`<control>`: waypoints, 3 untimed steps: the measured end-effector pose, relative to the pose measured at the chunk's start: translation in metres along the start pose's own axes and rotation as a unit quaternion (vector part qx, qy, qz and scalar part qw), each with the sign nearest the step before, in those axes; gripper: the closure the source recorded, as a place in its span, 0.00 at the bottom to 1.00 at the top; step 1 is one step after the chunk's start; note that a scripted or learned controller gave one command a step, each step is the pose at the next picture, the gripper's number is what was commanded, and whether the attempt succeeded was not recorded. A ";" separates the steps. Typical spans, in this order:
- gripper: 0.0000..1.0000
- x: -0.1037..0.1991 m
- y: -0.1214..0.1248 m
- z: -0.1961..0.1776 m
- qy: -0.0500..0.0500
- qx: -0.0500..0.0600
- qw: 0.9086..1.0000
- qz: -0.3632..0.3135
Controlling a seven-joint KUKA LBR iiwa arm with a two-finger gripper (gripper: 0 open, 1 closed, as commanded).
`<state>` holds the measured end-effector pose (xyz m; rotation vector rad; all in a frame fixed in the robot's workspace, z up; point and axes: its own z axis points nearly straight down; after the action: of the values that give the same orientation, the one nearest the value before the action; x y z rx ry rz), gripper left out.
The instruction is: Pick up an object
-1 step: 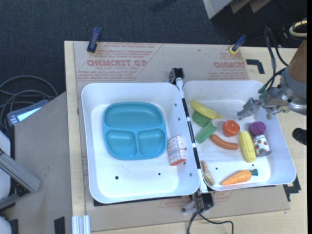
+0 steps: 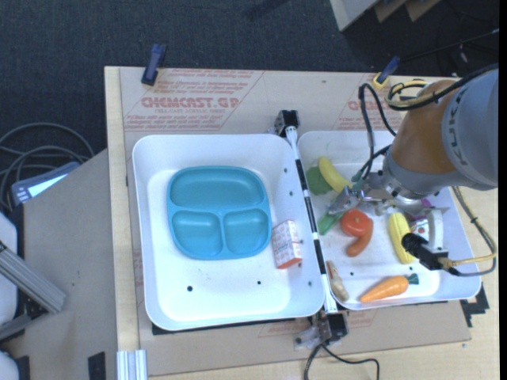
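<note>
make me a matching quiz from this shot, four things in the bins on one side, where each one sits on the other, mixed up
Things:
1. blue divided plate
2. small carton
3. toy carrot
4. red pepper

Places:
A. near edge of the right bin
B. middle of the left bin
C. right bin, just below the gripper
D. left bin, beside the divider between the bins

Pairs: 1-B, 2-D, 3-A, 4-C
</note>
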<state>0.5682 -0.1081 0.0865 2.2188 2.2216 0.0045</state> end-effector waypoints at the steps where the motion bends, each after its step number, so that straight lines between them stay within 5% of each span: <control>1: 0.00 0.014 -0.025 0.000 -0.001 -0.001 1.000 0.001; 2: 1.00 0.015 -0.025 -0.010 0.000 -0.001 1.000 0.001; 3: 0.00 0.015 -0.025 -0.010 0.000 -0.001 1.000 0.001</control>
<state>0.5432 -0.0926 0.0967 2.2200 2.2182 0.0069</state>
